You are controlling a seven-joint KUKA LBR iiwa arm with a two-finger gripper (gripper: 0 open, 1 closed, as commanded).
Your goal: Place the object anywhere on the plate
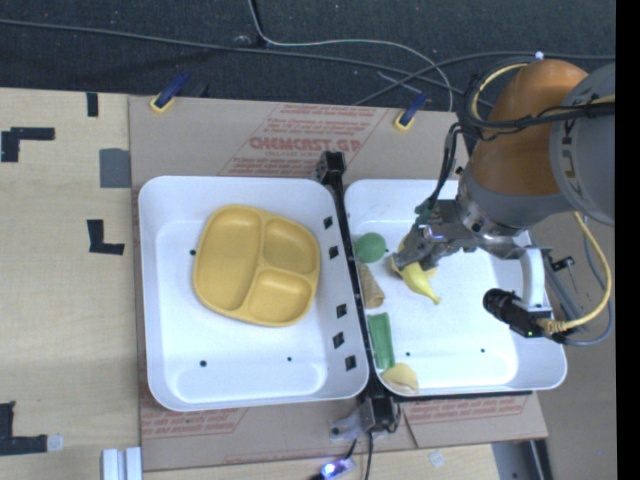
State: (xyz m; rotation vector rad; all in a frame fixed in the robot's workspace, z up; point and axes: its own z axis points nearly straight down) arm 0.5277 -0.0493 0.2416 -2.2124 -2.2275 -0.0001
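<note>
1. In the camera view, your arm (530, 148) reached in from the right over the right bin (500, 368), with its claw (418, 258) low over that bin's left half.
2. The claw's fingers were nearly closed around the upper end of a yellow banana (422, 282); the fruit sat between them and slanted down to the right, though you could not tell whether it was clear of the bin floor.
3. Just left of the claw lay a round green fruit (371, 247), and below it a tan piece (372, 288), a long green vegetable (380, 338) and a pale yellow piece (402, 376), all along the bin's left wall.
4. The yellow divided plate (256, 265) rested in the left bin (170, 368), well apart from the banana, across the divider.
5. Both bins sat on cardboard on your table (60, 298).
</note>
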